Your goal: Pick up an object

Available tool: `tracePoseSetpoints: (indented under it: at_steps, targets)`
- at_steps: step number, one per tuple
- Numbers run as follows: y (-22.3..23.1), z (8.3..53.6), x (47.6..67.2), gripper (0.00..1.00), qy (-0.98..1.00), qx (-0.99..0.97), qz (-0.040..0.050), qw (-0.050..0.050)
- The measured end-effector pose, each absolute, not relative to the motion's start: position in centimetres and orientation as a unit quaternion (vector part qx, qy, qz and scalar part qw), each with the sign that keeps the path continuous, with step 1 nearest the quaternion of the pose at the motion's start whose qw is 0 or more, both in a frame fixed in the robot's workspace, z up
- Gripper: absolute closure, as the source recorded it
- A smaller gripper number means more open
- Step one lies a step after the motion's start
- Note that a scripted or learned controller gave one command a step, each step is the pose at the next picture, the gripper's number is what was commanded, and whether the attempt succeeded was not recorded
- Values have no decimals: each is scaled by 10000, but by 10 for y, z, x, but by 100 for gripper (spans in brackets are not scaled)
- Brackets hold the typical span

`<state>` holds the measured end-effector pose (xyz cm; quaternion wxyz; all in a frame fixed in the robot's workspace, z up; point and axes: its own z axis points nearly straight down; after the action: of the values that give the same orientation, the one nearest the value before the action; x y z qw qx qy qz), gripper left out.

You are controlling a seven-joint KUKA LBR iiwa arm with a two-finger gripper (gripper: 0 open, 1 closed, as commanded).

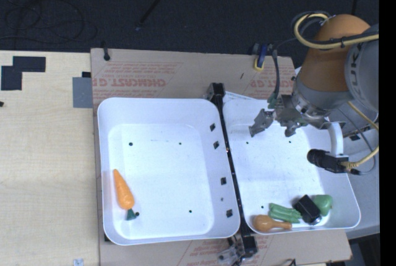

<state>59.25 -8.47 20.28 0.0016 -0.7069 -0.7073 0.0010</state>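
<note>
An orange carrot [123, 190] with a small green top lies near the front left wall of the left bin [158, 107]. At the front of the right bin [349, 221] lie a green pod-shaped toy [284, 213], a black block [307, 208], a pale green piece [323, 201] and an orange pear-shaped toy [270, 223], close together. My gripper [276, 125] hangs over the back half of the right bin, well behind those toys. Its two grey fingers stand apart and hold nothing.
A black divider rail [226, 163] runs between the two bins. A black cylindrical part [327, 161] sticks out from the arm over the right bin's right side. Brown cardboard [161, 73] lies under the bins, and a yellow-handled clip [259, 62] sits at its back edge.
</note>
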Motion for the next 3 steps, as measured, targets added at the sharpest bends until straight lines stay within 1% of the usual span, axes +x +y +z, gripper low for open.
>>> tracePoseSetpoints:
  at_steps: [1,2,3]
  targets:
    - [-26,186,644,0,-7092,-7050,-5,4]
    - [-15,445,645,0,-7080,-7061,-52,-55]
    - [-14,444,644,100,-7097,-7045,25,8]
